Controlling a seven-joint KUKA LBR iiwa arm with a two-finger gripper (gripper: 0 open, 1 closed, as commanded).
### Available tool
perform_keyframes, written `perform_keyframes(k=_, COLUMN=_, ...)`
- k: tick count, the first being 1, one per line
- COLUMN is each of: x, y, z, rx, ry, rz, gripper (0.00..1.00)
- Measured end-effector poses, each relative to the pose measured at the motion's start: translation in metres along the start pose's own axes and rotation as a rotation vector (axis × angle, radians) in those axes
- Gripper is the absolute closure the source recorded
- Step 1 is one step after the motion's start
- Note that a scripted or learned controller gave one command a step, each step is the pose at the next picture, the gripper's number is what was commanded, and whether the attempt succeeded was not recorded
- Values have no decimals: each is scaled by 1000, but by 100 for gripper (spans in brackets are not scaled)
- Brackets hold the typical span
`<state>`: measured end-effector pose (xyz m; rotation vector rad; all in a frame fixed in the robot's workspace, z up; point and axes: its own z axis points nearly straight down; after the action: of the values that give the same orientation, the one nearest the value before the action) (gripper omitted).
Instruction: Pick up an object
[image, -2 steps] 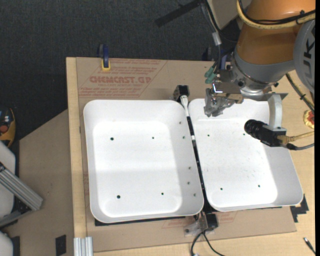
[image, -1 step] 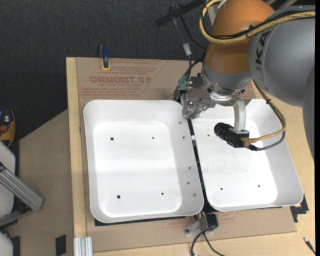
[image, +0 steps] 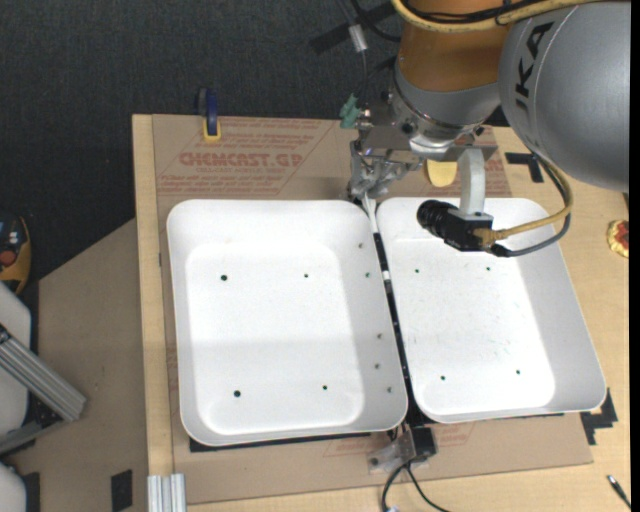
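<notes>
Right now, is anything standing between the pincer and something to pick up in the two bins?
Nothing visible blocks it. The pincer hangs over the far end of the seam between the left bin and right bin; a black cabled unit on the arm overhangs the right bin. I cannot make out any object to pick.

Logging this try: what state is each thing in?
Left bin: flat on the bench, white.
Right bin: flat, edge against the left bin.
Gripper: at the bins' far edge, above their seam.
Blue clamp: on the board's far edge.
</notes>
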<state>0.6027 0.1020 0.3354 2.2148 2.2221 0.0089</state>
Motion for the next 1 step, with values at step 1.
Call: perform_keyframes(k=1, x=51, y=-52, z=86, rx=19, ry=-1, rz=-2, gripper=100)
